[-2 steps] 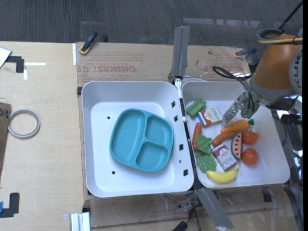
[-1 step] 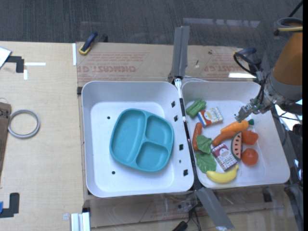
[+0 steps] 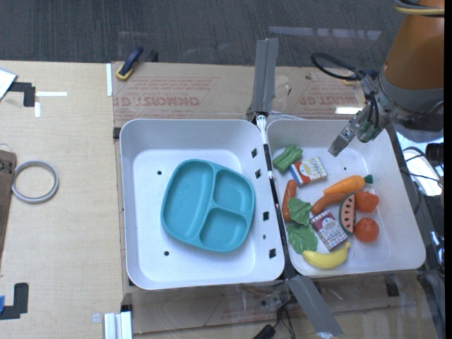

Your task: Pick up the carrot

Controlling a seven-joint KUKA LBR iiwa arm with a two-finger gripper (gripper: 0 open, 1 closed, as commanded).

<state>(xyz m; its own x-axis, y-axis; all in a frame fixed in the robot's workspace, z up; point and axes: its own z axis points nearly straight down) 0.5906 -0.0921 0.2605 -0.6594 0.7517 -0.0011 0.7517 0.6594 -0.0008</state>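
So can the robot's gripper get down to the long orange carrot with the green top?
Probably yes. The gripper hangs over the right bin's far side, and the long orange carrot lies uncovered on top.

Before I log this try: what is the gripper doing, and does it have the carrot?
Gripper: cannot be told; it hangs above the right bin, apart from the carrot.
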